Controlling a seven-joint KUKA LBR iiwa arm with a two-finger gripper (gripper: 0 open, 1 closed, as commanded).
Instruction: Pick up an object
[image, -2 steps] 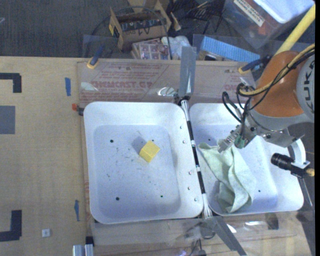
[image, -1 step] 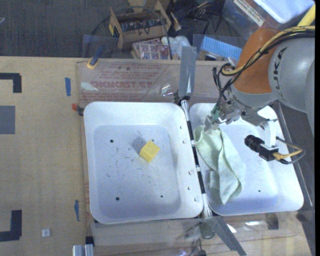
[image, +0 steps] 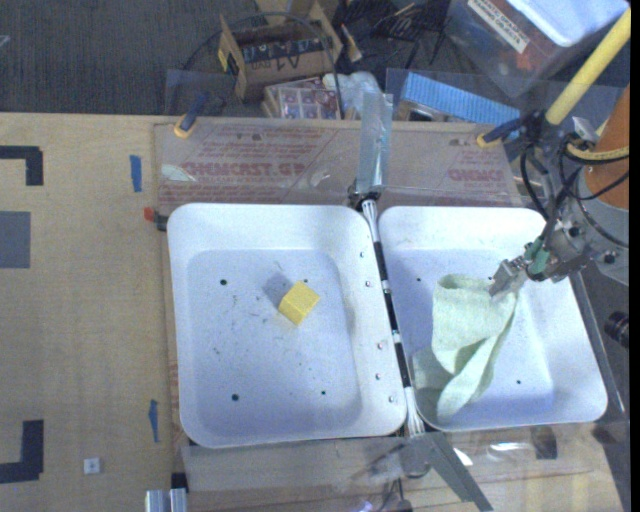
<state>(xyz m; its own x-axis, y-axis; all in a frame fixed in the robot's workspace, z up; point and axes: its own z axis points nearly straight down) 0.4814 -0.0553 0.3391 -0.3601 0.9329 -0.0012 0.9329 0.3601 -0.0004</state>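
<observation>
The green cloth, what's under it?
The green cloth lies in the right bin, so white bin floor is under it. Anything hidden beneath its folds can't be seen.

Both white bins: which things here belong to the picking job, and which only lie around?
Job:
- gripper, touching the cloth's upper edge
- pale green cloth, right bin
- yellow block, left bin

Lying about:
- cardboard box
- blue tape

Light wooden bench (image: 80, 330) fills the left and near side, with black corner marks (image: 25, 165), blue tape bits (image: 135, 172) and a grey square (image: 14, 240). Clear plastic sheet (image: 270, 170) with reversed red lettering lies just beyond the bins. Far side: dark floor, cardboard box (image: 275, 45), blue pad (image: 450, 100), tangled cables. Even, soft light.
</observation>
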